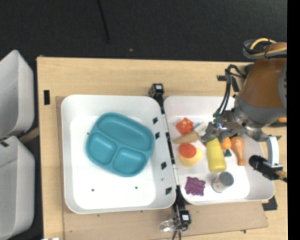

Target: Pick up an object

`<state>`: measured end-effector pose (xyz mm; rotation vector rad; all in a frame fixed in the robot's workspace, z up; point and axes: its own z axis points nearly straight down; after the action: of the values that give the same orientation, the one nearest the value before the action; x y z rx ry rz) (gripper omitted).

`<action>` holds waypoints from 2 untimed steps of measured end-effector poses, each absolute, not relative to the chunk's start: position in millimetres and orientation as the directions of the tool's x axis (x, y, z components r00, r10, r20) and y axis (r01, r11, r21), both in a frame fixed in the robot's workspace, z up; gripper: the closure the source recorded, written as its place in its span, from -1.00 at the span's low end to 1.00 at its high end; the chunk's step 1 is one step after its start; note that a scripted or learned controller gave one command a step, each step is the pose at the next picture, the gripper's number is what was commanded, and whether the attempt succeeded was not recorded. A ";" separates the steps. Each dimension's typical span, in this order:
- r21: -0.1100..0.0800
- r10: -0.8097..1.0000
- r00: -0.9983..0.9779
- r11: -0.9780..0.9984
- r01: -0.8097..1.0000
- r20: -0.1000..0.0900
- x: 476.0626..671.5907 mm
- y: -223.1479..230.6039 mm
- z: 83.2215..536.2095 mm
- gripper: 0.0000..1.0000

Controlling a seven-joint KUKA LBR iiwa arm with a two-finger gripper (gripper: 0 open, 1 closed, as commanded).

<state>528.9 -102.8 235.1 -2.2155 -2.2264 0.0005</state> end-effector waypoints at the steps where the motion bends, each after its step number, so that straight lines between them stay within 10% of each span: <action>1: 0.001 1.000 -0.005 0.005 1.000 0.000 525.9 -63.2 248.8 1.00; 2: 0.000 1.000 -0.003 0.003 1.000 -0.002 540.9 -67.5 240.2 1.00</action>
<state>540.9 -67.5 240.2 -2.2194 -2.2261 0.0021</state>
